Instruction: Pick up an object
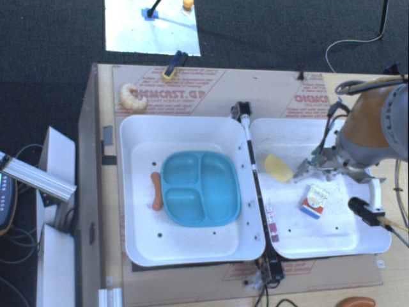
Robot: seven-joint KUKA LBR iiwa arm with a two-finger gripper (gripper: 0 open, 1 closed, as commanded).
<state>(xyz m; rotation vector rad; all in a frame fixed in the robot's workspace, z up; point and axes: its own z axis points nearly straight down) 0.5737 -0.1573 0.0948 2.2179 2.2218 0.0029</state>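
In the right bin (pixel 332 242) lie a yellow wedge (pixel 277 167) near its left wall and a small red, white and blue carton (pixel 314 201) at its middle. My gripper (pixel 314 173) hangs low over this bin, between the two and touching neither: the wedge is just to its left, the carton just below it. Its fingers stand spread, open, with nothing between them. The left bin (pixel 137 235) holds a blue divided plate (pixel 200 187) and an orange-brown sausage (pixel 156 191) lying beside the plate's left edge.
A cream ridged, curled object (pixel 132 96) and a yellow and blue tool (pixel 172 66) lie on the bench behind the left bin. A thin pink and white strip (pixel 271 220) sits by the rim between the bins. The grey and orange arm (pixel 374 123) covers the right bin's far right corner.
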